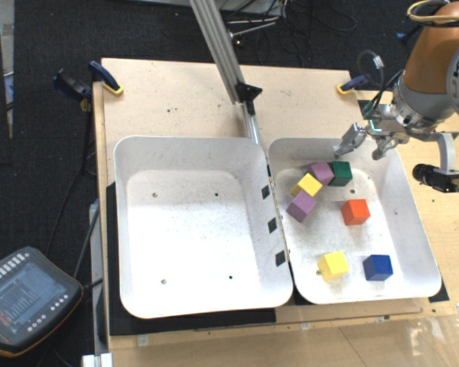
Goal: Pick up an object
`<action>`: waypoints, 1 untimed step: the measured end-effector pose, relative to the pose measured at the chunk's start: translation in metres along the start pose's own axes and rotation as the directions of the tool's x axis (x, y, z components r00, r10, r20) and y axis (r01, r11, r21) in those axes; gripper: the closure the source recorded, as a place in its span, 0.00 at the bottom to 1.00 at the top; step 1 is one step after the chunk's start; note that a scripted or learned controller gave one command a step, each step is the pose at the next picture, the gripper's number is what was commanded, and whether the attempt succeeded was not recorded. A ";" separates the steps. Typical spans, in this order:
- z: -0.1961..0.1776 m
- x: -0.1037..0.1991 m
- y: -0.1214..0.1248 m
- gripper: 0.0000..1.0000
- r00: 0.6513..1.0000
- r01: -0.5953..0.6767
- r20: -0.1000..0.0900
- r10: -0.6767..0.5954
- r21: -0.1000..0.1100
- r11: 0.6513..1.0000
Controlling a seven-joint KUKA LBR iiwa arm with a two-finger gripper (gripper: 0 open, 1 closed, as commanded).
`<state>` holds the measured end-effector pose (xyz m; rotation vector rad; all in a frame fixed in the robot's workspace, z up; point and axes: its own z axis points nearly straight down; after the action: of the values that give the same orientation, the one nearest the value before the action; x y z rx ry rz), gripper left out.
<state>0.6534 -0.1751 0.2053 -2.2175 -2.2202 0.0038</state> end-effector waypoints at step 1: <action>-0.002 0.000 0.000 0.00 1.000 0.002 0.001 -0.002 -0.002 1.000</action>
<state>0.6539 -0.1749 0.2078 -2.2175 -2.2240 0.0027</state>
